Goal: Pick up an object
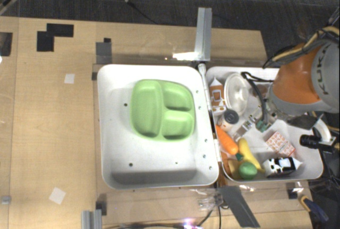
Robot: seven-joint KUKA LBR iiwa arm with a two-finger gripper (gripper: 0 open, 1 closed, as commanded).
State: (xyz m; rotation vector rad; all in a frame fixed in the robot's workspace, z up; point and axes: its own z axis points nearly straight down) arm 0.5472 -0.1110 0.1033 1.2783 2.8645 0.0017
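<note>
My claw [261,123] hung low in the right bin [313,169]; its opening could not be judged. Nothing was lifted yet: carrot [228,143] and banana [248,152] lay nearby, below-left, grasp pending.

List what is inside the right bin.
The right bin holds a clear cup, a carrot, a banana, a green ball, a patterned packet and a black-and-white toy. The arm covers the far right corner.
</note>
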